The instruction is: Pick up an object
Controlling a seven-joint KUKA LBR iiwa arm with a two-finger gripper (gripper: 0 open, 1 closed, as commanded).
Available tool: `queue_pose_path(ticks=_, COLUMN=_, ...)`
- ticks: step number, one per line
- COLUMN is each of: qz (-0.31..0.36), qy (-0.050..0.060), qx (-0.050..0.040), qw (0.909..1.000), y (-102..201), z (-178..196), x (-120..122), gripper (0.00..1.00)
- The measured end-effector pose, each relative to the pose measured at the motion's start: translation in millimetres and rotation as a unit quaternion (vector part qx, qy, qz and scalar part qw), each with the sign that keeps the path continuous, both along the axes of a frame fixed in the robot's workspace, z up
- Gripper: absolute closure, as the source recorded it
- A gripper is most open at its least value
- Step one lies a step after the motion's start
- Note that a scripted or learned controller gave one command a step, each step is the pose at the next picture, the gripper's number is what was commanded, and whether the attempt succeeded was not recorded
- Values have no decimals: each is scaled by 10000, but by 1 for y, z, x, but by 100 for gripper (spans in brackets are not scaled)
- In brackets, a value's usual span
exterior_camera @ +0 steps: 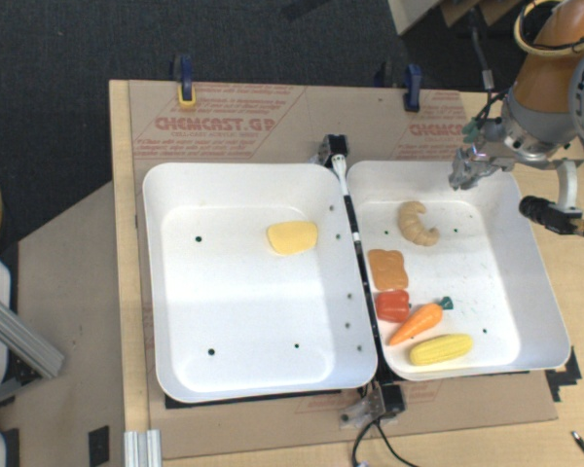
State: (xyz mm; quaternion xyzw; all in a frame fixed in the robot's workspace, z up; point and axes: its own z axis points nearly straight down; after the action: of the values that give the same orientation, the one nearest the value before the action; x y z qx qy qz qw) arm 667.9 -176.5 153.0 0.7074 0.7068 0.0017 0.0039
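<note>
The right bin [526, 261] holds a tan croissant [417, 223] near its back, an orange-brown slab [387, 268], a red pepper piece [392, 305], an orange carrot [417, 322] and a yellow corn cob [441, 348] toward the front. A pale yellow piece [292, 237] lies in the left bin [175, 261]. My gripper [464, 175] hangs over the back edge of the right bin, up and to the right of the croissant, with nothing seen between its fingers.
Both bins sit on a brown cardboard sheet [273, 120] held by two clamps [185, 78] at its back edge. The arm's orange band [555, 56] and grey wrist stand over the bench's back right corner. A black divider clip [333, 150] joins the bins.
</note>
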Motion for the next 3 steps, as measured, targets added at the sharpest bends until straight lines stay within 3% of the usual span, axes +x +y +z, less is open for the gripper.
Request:
queue_pose_path(ticks=1, qz=9, qy=51, qx=19, qw=10000, y=10, z=-20, x=-3, gripper=100)
queue_pose_path(ticks=3, qz=6, qy=51, qx=18, qw=10000, y=25, z=-44, x=-2, gripper=100)
